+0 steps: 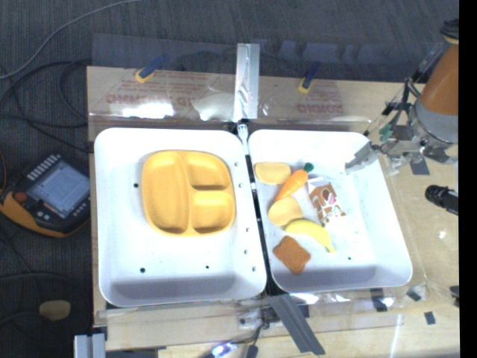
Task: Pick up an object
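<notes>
Camera view, read from the left: I see a pendant (46, 194) on the floor at 9 o'clock of the bench. My left bin (112, 274) holds a yellow tray (188, 191), three-part, flat on the floor. My right bin (380, 259) holds the pick items in a cluster near its left half: a bun (272, 172) at 12 o'clock, a carrot (292, 184) tilted just below it, a potato (284, 211) touching the carrot's lower end, a banana (311, 233) at 5 o'clock of the potato, a cracker (291, 255) at 6 o'clock. A packet (326, 201) lies at 3 o'clock of the carrot. My gripper (363, 157) sits over the bin's 1 o'clock corner, apart from every item. Fingers: I cannot tell their state.
</notes>
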Controlling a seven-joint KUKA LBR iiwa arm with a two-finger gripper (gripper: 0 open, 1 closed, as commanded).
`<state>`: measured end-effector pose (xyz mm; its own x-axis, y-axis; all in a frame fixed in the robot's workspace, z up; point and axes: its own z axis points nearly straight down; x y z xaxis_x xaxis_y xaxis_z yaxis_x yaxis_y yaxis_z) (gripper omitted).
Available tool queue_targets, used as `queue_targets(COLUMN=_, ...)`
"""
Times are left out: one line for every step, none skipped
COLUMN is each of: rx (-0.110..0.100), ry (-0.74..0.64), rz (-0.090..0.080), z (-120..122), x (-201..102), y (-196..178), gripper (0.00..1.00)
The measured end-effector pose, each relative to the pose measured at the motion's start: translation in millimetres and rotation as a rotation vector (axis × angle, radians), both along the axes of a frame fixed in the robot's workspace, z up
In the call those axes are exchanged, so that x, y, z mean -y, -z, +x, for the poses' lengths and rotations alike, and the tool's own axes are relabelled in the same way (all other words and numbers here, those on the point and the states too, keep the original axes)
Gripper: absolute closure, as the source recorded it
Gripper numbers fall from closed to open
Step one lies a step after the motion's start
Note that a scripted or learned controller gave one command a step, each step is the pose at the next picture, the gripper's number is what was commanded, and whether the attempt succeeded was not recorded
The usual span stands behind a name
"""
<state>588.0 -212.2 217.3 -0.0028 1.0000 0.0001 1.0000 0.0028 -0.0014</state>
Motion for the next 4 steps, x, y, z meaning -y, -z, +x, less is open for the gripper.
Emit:
queue_targets(rx=0.001, ry=-0.006, rz=0.0, z=1, x=-35, y=114, gripper=0.0)
queue_targets(rx=0.0, ry=-0.186, rz=-0.002, z=47, x=-107, y=110, gripper=0.0)
queue_targets(rx=-0.001, ry=-0.293, rz=0.0, z=-58, x=-131, y=34, gripper=0.0)
queue_targets(rx=0.013, ry=-0.366, rz=-0.005, z=6, x=-107, y=127, gripper=0.0)
